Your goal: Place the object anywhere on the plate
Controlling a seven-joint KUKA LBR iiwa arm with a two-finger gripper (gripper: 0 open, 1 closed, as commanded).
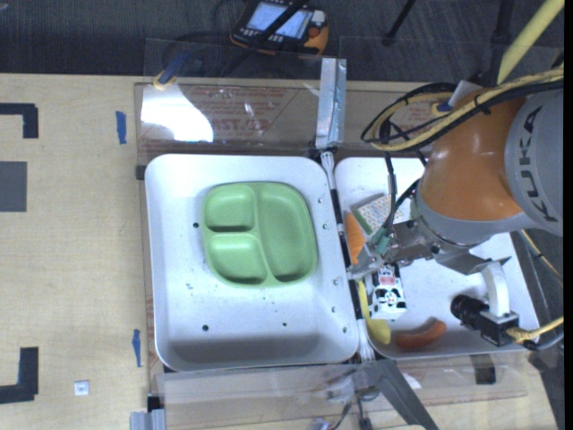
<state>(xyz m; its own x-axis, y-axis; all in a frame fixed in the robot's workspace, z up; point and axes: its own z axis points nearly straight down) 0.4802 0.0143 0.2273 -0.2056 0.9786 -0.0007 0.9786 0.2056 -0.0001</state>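
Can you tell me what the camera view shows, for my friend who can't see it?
A green plate with three sections sits in the left white bin. The robot arm leans over the right white bin, its hand low beside a black-and-white toy, a sausage and something yellow.

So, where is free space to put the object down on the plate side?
All three compartments of the green plate are bare, and so is the left bin floor around it. The right bin is crowded: arm, gripper, small items along its left wall.
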